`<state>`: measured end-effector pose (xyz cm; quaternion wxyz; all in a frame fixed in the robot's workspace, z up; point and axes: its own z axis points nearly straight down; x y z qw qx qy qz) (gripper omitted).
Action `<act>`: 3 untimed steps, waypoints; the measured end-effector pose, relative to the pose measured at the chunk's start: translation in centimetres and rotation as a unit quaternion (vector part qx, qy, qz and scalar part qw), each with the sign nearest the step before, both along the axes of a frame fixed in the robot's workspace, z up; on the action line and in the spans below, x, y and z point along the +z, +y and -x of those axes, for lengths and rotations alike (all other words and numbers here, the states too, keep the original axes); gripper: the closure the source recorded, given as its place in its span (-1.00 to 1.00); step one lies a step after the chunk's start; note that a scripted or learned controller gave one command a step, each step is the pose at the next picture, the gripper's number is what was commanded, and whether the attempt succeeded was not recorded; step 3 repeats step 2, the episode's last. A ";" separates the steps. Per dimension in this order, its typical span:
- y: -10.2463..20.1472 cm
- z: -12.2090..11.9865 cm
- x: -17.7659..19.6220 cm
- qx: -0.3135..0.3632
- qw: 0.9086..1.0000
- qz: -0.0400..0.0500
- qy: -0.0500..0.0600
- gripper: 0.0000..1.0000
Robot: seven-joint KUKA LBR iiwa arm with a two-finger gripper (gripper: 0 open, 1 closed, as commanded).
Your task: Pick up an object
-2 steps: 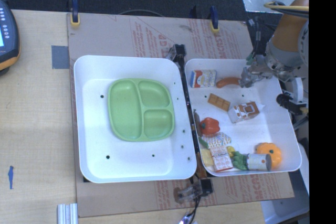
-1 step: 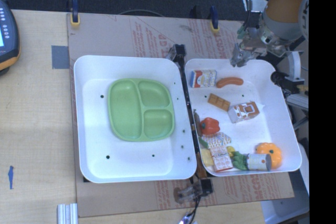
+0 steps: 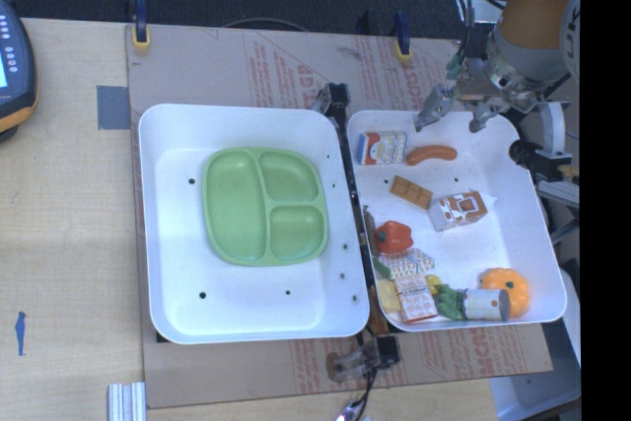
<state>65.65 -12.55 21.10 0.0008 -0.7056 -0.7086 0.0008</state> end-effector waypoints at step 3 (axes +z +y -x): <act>-2.7 1.7 -11.7 0.000 1.000 0.000 -0.002 -1.00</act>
